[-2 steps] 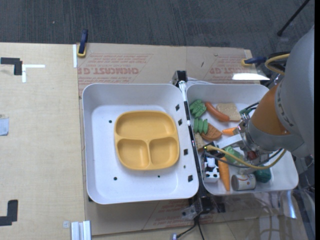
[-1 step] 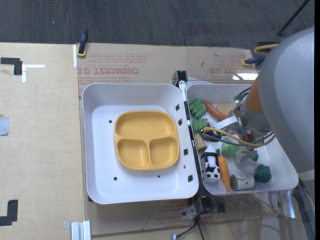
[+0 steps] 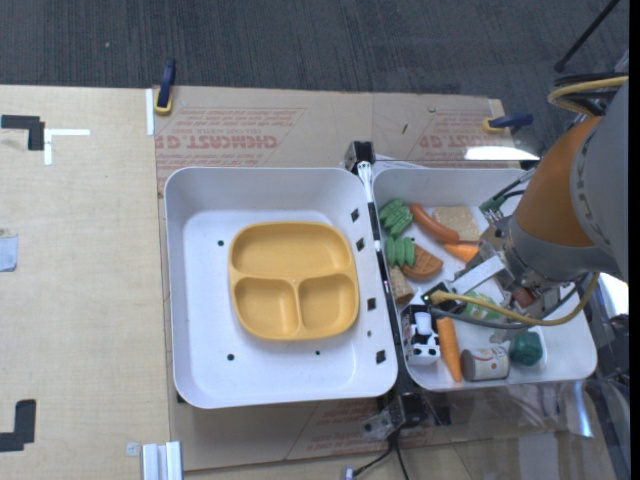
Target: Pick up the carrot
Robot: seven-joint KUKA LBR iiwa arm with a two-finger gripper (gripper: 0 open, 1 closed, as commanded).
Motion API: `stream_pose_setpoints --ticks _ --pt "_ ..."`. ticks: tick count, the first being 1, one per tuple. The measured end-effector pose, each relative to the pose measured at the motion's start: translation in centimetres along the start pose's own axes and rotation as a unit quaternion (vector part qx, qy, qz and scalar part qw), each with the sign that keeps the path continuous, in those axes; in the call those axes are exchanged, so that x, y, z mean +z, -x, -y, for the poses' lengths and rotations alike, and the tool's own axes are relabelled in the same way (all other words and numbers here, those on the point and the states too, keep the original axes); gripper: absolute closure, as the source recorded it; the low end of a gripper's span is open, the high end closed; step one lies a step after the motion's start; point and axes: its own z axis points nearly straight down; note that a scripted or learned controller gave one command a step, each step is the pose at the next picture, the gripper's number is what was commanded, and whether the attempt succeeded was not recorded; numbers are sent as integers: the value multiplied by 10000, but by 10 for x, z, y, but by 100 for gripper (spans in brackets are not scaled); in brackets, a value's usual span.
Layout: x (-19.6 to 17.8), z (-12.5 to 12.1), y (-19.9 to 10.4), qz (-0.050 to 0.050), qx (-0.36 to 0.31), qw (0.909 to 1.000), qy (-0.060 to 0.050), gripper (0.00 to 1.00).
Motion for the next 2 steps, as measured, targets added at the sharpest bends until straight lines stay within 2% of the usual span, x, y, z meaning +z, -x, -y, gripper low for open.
stream_pose_setpoints --ticks 1,2 --pt "81 -64 -34 5 231 9997 2 0" --pt "99 -96 -59 2 805 9968 -3 0"
